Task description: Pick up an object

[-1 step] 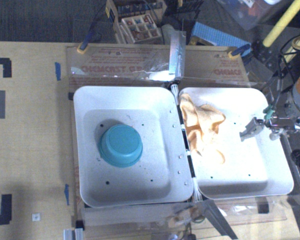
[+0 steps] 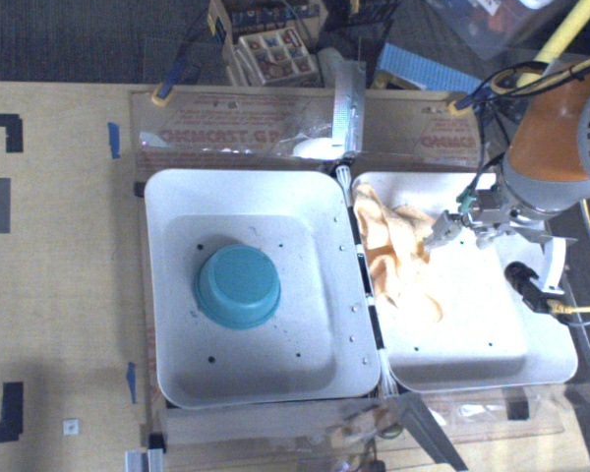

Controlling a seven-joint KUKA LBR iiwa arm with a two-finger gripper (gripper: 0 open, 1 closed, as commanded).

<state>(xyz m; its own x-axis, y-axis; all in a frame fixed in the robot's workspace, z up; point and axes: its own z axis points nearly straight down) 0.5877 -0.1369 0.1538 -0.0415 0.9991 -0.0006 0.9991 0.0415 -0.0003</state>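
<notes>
Gripper [image 2: 435, 236] is down in the right bin [image 2: 492, 347], sitting over the right edge of the crumpled peach cloth [image 2: 391, 249] bunched up against that bin's left wall; honestly can't tell how it's set from this angle. Over in the left bin [image 2: 177, 205] there's a teal bowl [image 2: 238, 285] flipped upside down, well apart from the arm [image 2: 551, 150]

Both bins [image 2: 167, 205] look like smooth white plastic, faintly glossy. The teal bowl [image 2: 238, 285] is matt plastic — even, unmarked. The peach cloth [image 2: 391, 244] is soft and crumpled, its folds dull. The bench [image 2: 49, 293] looks like pale wood, matt. The arm [image 2: 556, 150] wears a smooth orange band — slightly shiny.
</notes>
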